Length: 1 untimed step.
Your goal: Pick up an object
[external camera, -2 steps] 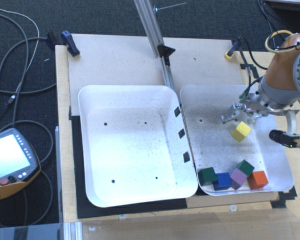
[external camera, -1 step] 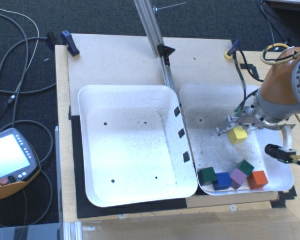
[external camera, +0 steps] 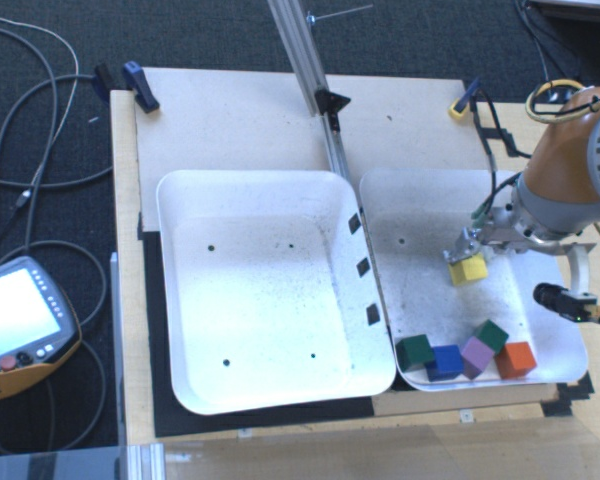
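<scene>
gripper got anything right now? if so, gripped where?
Cannot tell for sure. The gripper sits right at the top of the yellow block in the right bin, but the view doesn't settle whether the block is actually clamped.

The arm [external camera: 570, 173] is seen as a rounded body with a broad orange band set above a grey wrist section. Below the wrist a paler, silver-grey metal flange is fitted, to which the small metallic gripper [external camera: 467, 251] is attached. Thin black cables are run along the arm's upper side, and a black fitting is mounted beneath the wrist.
</scene>
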### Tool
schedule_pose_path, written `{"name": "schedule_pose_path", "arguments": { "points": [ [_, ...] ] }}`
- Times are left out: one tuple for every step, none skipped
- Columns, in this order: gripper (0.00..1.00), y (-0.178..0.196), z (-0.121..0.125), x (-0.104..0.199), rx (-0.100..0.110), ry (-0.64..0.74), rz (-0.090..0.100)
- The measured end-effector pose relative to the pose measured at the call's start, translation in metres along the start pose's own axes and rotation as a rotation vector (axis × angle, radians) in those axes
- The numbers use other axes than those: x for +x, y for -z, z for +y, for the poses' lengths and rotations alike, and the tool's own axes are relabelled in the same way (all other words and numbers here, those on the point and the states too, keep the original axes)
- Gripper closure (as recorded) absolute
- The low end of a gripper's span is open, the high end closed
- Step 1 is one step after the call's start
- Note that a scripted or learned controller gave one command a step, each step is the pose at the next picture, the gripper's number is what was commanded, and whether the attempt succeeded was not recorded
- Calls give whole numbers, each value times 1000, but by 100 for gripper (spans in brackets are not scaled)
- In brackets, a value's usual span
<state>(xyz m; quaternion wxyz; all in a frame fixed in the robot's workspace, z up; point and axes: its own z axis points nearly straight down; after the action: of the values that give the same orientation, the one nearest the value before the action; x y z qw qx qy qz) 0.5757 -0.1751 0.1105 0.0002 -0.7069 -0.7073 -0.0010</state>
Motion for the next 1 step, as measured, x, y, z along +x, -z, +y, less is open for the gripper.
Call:
{"name": "schedule_pose_path", "arguments": {
  "points": [
    [100,12,-12,92,5,8,4]
  ]
}}
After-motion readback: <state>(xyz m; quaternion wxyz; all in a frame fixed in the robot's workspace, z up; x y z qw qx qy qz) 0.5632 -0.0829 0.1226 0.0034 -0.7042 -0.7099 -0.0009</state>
